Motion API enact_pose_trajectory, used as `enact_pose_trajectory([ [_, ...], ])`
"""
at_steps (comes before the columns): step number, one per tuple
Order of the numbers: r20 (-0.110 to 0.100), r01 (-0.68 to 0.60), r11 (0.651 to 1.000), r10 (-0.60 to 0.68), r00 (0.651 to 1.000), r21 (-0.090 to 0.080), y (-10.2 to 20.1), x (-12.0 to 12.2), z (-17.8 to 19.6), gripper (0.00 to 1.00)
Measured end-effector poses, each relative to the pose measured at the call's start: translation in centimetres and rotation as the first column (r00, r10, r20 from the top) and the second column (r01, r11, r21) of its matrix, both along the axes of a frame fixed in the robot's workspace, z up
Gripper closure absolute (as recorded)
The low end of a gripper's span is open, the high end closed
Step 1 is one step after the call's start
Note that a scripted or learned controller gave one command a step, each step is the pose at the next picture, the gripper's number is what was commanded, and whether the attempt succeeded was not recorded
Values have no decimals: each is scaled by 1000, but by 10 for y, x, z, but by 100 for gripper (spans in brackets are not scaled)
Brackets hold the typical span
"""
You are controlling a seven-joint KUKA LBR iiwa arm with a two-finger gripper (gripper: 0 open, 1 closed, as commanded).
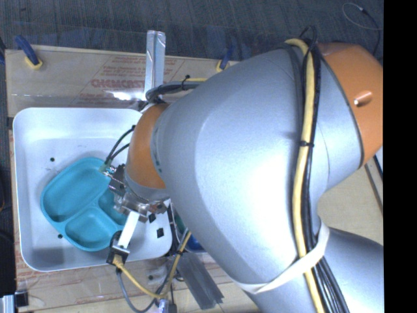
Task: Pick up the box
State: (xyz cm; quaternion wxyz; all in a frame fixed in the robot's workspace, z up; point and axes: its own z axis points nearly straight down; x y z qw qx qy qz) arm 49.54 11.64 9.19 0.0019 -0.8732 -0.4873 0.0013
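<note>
From above, the grey arm (260, 175) covered most of the bench. The teal compartment box (78, 201) lay in the left white bin (26, 168), towards its near edge. The gripper (124, 194) sat at the box's right rim; whether it was spread or pressed together could not be told.

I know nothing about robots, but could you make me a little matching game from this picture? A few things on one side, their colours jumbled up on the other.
Things:
1. divided dish
2. bin holding that dish
3. arm band nearest the dish
4. board behind the bin

Colours:
a. orange
b. brown
c. turquoise
d. white

Pairs: 1-c, 2-d, 3-a, 4-b.
</note>
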Motion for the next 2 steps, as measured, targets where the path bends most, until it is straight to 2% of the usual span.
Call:
enact_pose_trajectory([
  [1,0,-206,979,206,979,0,-21,18,99,0],
  [2,15,-181,984,181,983,0,52,21,14,0],
])
